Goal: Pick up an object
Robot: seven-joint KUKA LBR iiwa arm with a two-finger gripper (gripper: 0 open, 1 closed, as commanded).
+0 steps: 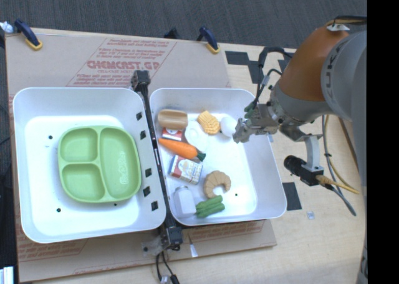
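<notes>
Several toys crowd the right bin [265, 180]; the gripper [242, 132], grip state indiscernible, hovers at its right edge, descent pending.

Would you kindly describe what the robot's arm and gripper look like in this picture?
The arm is thick and rounded, grey with a broad orange band above the wrist. Its wrist section is a grey drum. The gripper at its end is small, dark grey and metallic. Thin black cables loop beside the wrist.

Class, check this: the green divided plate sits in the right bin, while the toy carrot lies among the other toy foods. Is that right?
Not quite. The camera view shows the green divided plate in the left bin, not the right. The toy carrot does lie among the other toy foods.
</notes>
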